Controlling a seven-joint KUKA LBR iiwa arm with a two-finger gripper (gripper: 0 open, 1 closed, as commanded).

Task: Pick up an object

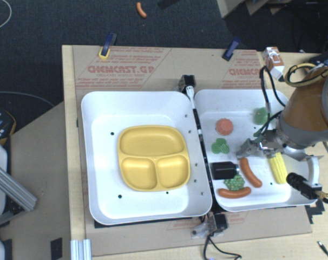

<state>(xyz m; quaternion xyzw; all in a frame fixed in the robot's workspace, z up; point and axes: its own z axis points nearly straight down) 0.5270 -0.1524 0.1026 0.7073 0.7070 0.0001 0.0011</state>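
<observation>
My gripper (254, 147) hangs low over the middle of the right bin (240, 104), at the end of the grey arm with its orange band (310, 110). Just below it lies an orange-red sausage (250, 173). A yellow corn cob (277, 167) lies right beside it on the right. To its left sit a green broccoli piece (220, 145) and a round reddish slice (224, 126). A black block (224, 170), a second green piece (235, 182) and another sausage (234, 193) lie near the bin's front. I see nothing held.
The left bin (99, 161) holds a yellow divided plate (153, 157). A light green piece (260, 115) lies at the back of the right bin, partly behind the arm's cables. A black divider (195, 118) runs between the bins.
</observation>
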